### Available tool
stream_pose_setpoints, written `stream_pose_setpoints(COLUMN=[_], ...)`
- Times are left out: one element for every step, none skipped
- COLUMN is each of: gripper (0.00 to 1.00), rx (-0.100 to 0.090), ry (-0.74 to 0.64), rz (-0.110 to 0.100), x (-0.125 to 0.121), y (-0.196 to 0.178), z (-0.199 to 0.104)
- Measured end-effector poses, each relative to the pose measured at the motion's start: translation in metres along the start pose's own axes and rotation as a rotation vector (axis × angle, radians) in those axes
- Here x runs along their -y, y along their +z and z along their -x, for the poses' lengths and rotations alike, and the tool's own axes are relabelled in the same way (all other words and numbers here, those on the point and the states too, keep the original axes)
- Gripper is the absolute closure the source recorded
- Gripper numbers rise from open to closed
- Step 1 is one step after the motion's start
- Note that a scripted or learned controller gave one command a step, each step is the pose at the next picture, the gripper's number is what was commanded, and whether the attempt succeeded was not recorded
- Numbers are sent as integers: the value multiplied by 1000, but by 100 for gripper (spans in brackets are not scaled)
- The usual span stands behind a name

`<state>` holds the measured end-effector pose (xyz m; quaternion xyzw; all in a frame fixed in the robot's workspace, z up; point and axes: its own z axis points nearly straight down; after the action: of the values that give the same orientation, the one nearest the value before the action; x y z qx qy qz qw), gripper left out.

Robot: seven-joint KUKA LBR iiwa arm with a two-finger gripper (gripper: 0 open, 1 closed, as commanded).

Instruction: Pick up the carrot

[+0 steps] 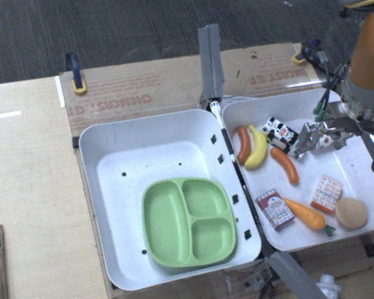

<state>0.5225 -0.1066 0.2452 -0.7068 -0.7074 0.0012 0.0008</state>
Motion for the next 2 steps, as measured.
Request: stream_pose_setpoints(gripper=[0, 0], rx=[-1, -1], ry=[82, 423], rz=[-2, -2], x=[46, 46], y=[78, 111], z=[-9, 24])
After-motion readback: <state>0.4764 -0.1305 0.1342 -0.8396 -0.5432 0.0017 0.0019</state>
